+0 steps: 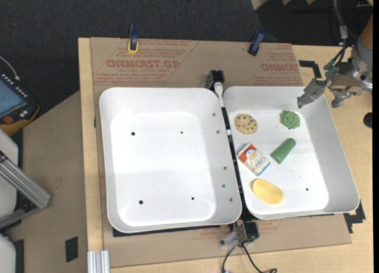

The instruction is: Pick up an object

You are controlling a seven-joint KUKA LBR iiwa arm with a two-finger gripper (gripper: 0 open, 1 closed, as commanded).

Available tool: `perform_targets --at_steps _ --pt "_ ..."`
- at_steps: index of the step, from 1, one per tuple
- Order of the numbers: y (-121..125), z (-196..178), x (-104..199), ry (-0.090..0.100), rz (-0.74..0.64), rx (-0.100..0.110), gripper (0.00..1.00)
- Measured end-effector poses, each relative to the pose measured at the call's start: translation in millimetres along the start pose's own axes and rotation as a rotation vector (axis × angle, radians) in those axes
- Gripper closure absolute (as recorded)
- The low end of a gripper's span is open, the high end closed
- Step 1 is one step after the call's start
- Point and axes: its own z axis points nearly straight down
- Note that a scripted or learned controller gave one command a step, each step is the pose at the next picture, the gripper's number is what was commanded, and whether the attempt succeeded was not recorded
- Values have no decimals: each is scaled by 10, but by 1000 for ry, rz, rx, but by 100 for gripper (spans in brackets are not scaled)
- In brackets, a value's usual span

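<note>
Camera view showed two shallow white bins side by side on a cardboard-covered bench [177,53], the left bin [118,147] holding nothing visible and the right bin [337,165] holding five small things. A round speckled cookie [246,124] lay toward the far left of the right bin, with a bumpy green broccoli-like piece [290,119] to its right. Nearer the middle, a green cylinder [283,150] lay on its side, its long axis running on a diagonal from the near left up toward the far right. Just left of it sat a small red-and-white carton [254,160], tilted on a diagonal as well, and in front of that a yellow oval piece [267,191], its longer side running roughly left to right. The gripper [324,93] hung over the far right corner of the right bin, well apart from all five things, its two fingers spread apart with nothing between them. Two blue clamps [134,36] pinned the cardboard at the far edge.
</note>
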Motion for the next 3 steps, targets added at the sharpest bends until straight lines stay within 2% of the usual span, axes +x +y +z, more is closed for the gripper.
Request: perform_targets --at_steps 1,2,3 --pt "-472 1207 117 5 2 15 0" --pt "-399 1781 2 2 1 6 0" --pt "-383 1636 -1 -1 1 -2 100"
